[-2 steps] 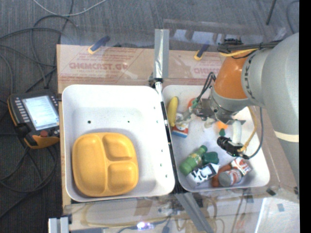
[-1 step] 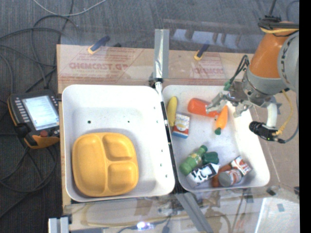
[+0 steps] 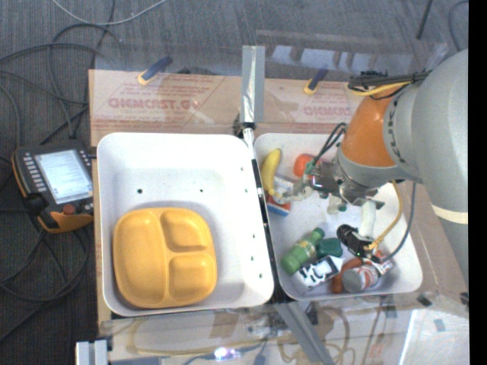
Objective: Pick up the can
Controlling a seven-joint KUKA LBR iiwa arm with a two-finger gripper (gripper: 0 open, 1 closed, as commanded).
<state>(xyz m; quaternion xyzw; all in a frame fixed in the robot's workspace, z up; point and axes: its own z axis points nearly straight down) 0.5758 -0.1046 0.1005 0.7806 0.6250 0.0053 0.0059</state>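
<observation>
The claw is seen over the middle of the right bin, hung below the orange-banded wrist and largely masked by the arm's own bulk. For that reason it cannot be told whether it is released or clenched, and nothing can be seen held in it.

The can is found nearer the camera than the claw, in the near right corner of the same bin. It lies tilted, with its silvery end turned up and its red side against the bin wall. It is judged not yet to have been reached, since the claw is apart from it. A move toward the near right corner would be called for before any grasp.

The corner is crowded. A black-and-white item lies just beside the can on its left. A green bottle lies on its side a little beyond that, with a dark green piece at its end. Little room for a descent is left by these neighbours and the wall, so a slip or a wrong pick may be risked.

At the far side of the bin a banana is laid along the dividing wall, with a red object near it, both well apart from the can.

In the left bin a yellow divided tray is set flat. Both bins are carried side by side by the surface.
</observation>
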